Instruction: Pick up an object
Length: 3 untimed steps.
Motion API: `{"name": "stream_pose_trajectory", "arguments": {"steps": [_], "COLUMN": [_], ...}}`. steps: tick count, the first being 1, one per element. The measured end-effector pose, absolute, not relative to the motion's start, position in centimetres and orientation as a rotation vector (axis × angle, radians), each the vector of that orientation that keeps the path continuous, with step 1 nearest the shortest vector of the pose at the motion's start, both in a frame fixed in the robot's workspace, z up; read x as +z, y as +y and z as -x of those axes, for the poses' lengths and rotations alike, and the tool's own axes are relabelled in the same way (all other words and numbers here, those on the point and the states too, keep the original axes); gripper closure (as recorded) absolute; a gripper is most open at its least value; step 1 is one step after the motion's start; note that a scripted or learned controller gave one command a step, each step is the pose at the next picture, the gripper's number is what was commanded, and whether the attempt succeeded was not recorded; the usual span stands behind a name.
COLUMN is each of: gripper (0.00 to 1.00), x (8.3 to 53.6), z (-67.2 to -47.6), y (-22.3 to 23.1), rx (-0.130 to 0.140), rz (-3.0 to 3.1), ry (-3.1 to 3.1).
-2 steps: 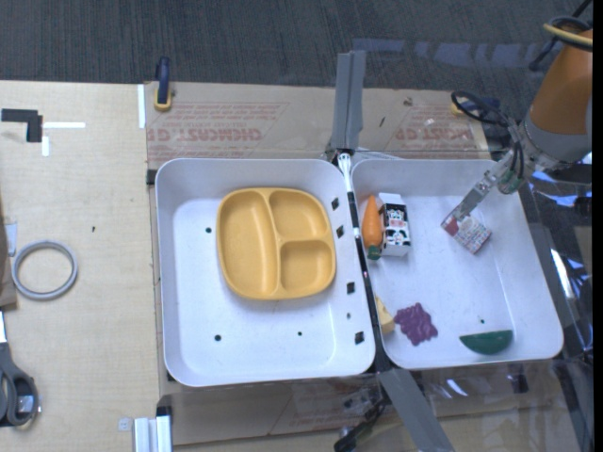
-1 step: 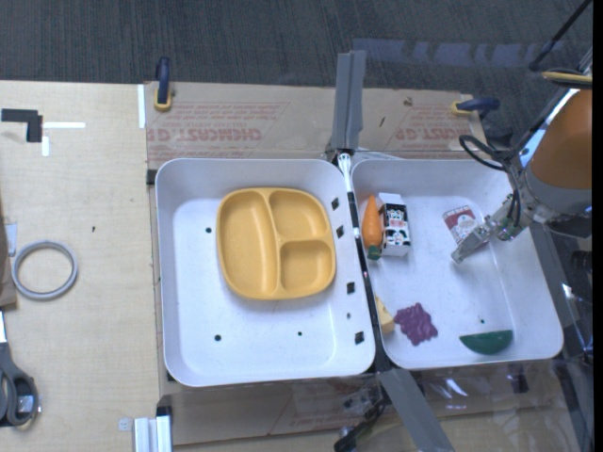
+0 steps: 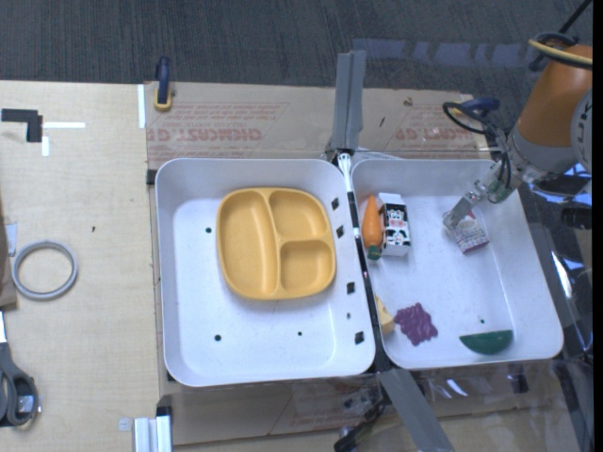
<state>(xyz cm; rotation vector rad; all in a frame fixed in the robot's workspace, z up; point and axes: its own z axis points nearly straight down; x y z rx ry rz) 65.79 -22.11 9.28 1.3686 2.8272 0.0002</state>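
The right bin (image 3: 533,285) holds an orange carrot (image 3: 372,222), a small black-and-white carton (image 3: 396,226) beside it, a purple grape bunch (image 3: 415,322), a dark green piece (image 3: 487,342) and a pale pinkish packet (image 3: 472,239). A yellowish bit (image 3: 383,314) lies against the bin's left wall. My gripper (image 3: 465,217) hangs low in the far right part of this bin, directly over the packet's upper end and touching or nearly touching it. Nothing in view shows whether the packet is gripped.
The left bin (image 3: 188,347) carries a yellow divided plate (image 3: 276,243). A grey bar (image 3: 347,111) runs along the seam between the bins. On the bench to the left lie a tape roll (image 3: 42,269) and scissors (image 3: 17,395).
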Motion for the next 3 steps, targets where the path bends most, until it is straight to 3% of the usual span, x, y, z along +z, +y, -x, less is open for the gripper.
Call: {"name": "stream_pose_trajectory", "arguments": {"steps": [1,2,3], "gripper": [0.00,1.00,1.00], "x": [9.3,10.2,27.3], "z": [-61.8,-61.9,-61.6], "y": [-22.2,-22.3,-18.2], "rx": [-0.002,-0.001,0.000], "rz": [-1.363,-1.362,-1.460], "ry": [2.827,2.824,2.776]}}
